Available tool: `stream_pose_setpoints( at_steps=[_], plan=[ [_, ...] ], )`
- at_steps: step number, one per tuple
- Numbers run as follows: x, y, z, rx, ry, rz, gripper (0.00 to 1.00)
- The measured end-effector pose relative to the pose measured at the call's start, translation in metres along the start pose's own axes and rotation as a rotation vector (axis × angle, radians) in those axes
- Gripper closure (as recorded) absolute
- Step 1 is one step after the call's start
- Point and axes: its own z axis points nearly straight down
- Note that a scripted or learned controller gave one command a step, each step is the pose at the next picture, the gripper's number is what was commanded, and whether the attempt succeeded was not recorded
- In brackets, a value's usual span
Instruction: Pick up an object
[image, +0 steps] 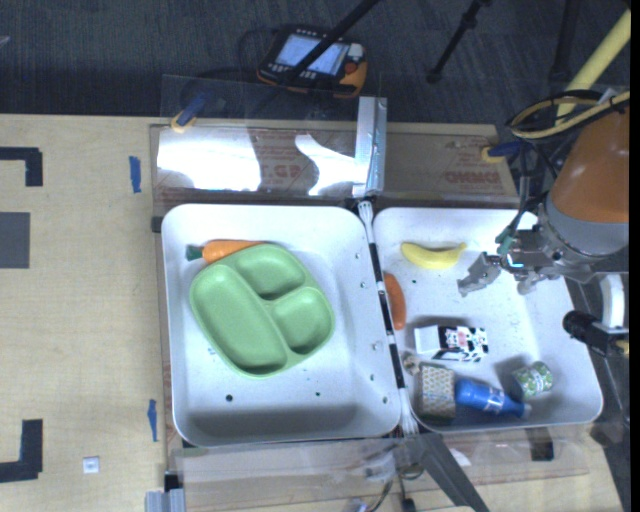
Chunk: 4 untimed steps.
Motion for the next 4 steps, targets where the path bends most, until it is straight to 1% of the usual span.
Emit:
stream_pose_setpoints(
  at_steps=[1, 2, 3, 4],
  plan=[
    [-0.004, 0.047, 0.029, -0.004, -0.001, 0.015, 0.0],
    [0.018, 0.109, 0.104, -0.001, -0.001, -0.11, 0.0],
    [-0.019, 0.108, 0.106, 0.014, 0.002, 0.052, 0.0],
    [0.008, 0.112, 0.011, -0.004, -0.002, -0.039, 0.0]
  ],
)
